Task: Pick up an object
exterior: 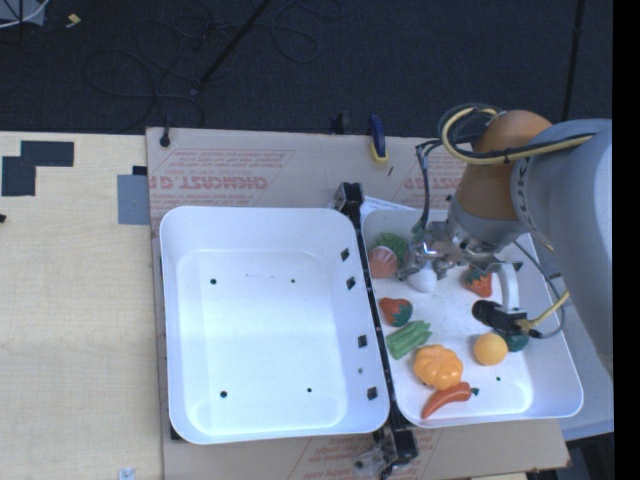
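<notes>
My gripper (426, 260) is low over the back of the right bin (545, 393), hanging from the grey arm that comes in from the right. Just under it lies a small white object (423, 279). To its left sit a pink-red radish (383, 261) and a green leafy piece (393, 242). A small orange-red item (481, 284) lies to its right. Nearer the front are a red and green fruit (396, 311), a green pod (408, 338), an orange pepper (438, 365), a red chili (446, 399) and an orange ball (490, 349).
The left bin (180, 268) stands beside the right one, and a black divider (366, 308) runs between them. Both rest on a cardboard sheet (250, 173) on the bench. Cables lie on the dark floor behind.
</notes>
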`<action>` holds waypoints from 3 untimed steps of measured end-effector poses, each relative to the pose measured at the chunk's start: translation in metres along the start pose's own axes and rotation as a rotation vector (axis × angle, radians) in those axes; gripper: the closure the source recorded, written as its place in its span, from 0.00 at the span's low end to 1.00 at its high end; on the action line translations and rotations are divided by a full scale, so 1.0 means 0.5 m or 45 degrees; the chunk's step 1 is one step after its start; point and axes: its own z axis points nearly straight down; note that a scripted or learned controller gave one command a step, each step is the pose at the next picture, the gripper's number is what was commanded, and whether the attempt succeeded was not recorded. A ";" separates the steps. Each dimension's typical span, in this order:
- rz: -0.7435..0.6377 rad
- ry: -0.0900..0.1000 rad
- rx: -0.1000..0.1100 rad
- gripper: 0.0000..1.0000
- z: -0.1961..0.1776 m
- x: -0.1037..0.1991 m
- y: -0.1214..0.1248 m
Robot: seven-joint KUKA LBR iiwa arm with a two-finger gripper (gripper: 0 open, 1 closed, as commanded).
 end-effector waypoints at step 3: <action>-0.003 0.004 0.011 1.00 -0.049 0.063 -0.055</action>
